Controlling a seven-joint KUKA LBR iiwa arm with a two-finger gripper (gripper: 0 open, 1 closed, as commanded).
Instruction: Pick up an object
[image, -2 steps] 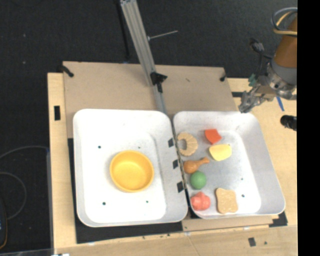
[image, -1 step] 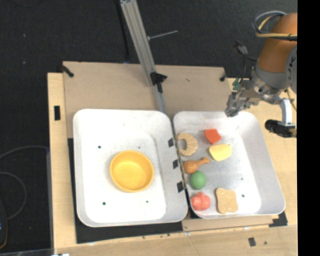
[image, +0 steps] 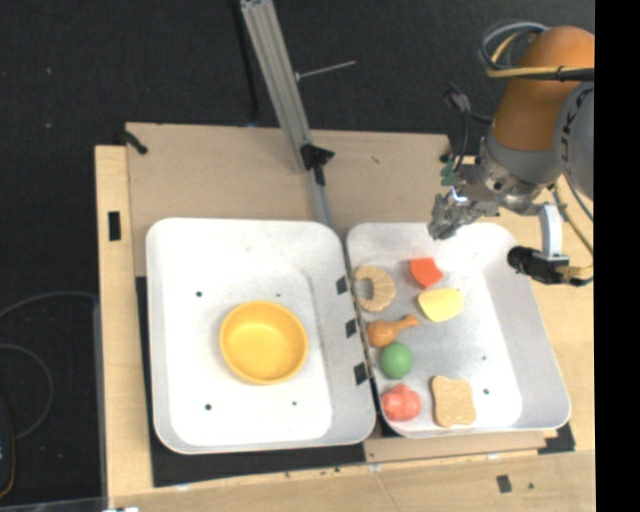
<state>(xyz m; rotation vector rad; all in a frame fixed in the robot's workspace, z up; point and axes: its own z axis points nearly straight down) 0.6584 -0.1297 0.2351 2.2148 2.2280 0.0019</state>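
Toys in the right bin (image: 520, 330) look light — the orange block (image: 426, 271) seems easy to pinch by its sides; I cannot tell the claw's (image: 446, 222) state.

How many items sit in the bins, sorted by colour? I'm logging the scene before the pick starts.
Yellow: 2 (bowl, yellow wedge)
Orange or red: 2 (orange block, red fruit)
Green: 1 (green ball)
Tan or brown: 3 (ring-shaped pastry, drumstick, toast slice)
Total: 8
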